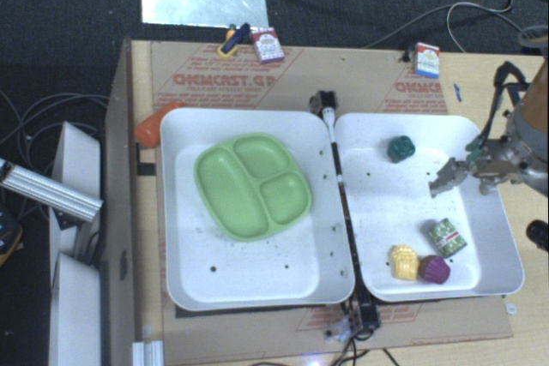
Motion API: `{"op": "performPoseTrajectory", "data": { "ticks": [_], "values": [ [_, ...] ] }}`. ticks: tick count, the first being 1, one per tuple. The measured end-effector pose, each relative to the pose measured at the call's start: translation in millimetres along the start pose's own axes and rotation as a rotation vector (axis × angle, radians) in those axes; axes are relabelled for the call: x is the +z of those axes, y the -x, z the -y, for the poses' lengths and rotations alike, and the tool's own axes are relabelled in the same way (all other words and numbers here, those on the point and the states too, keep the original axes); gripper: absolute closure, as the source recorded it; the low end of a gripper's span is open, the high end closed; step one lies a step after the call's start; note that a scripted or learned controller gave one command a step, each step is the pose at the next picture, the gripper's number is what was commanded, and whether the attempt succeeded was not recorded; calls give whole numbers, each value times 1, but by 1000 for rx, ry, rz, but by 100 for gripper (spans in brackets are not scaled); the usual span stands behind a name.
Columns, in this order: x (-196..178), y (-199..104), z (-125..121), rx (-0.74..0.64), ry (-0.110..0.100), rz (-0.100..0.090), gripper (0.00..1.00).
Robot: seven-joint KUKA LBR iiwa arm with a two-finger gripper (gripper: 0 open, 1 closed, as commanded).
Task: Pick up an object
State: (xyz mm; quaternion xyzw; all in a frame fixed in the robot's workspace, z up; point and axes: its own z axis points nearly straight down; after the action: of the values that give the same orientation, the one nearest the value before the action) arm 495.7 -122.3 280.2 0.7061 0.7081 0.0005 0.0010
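Camera view: gripper (448, 177) over right bin (493, 270), near its right wall, above bare floor; whether it is spread or closed, cannot tell; nothing seen held. 4 candidate objects, all in right bin: dark green ball (400, 148) toward far side, green patterned block (446, 237), yellow toy (404, 262) touching purple toy (435, 270) at near edge. Left bin (189, 279) holds green divided plate (252, 185).

Risks, as judgement: straight descent here meets bare floor between ball and block. Ball likely rolls from pinch. Yellow and purple toys touching, so grasp may catch both or nudge one away.

The arm (527, 129) is cut off by the right edge, its end effector (448, 177) blurred
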Motion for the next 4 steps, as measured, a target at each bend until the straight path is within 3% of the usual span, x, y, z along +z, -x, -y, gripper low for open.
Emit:
{"op": "performPoseTrajectory", "data": {
  "ticks": [1,2,3,4],
  "values": [
    [99,35,6,2,-3,-1,0],
    [196,46,-2,2,0,0,0],
    [184,46,-4,0,6,0,100],
    [121,-3,-81,-2,3,-1,100]
  ]
}}
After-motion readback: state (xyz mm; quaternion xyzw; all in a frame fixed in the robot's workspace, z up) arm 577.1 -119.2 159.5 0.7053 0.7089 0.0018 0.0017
